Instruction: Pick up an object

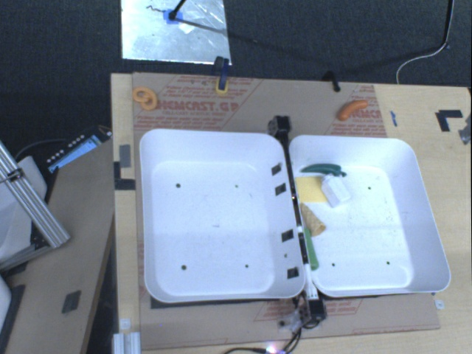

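The right bin (413,198) holds a small cluster near its left wall. A white block (337,192) lies on a yellow flat piece (310,190). A dark green curved object (323,169) sits just above them. A tan wedge (313,222) lies below, and a thin green stick (311,255) runs along the divider. A grey piece of the arm (466,130) shows at the right edge, well away from the objects.
The left bin (158,198) sits beside the right one, joined by black clips (287,234). On the cardboard behind lie an orange ring (145,98), a yellow clamp (221,85) and an orange sausage shape (352,109). A metal plate (175,21) lies at the back.
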`<state>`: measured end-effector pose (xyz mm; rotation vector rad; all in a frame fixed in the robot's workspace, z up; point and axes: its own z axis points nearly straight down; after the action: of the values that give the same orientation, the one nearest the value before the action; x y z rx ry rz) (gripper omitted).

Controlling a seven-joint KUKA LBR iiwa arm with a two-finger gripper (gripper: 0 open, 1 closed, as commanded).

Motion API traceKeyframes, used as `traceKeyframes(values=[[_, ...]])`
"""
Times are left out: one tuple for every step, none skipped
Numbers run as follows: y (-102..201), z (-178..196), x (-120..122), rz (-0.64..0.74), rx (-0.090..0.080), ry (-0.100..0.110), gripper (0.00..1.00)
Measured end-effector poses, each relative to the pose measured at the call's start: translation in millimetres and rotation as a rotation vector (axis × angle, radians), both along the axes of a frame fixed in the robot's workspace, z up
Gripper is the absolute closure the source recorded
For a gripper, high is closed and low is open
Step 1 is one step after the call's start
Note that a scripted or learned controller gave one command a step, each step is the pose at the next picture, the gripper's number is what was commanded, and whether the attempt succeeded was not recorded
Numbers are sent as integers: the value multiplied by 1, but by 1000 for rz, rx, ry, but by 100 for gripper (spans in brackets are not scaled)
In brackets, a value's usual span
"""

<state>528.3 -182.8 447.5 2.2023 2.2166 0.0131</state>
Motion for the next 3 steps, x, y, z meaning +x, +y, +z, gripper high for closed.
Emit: traceKeyframes(values=[[-24, 48, 68, -1, 0, 6, 100], [-10, 92, -9, -5, 4, 10, 100], [-23, 87, 64, -1, 3, 13, 100]])
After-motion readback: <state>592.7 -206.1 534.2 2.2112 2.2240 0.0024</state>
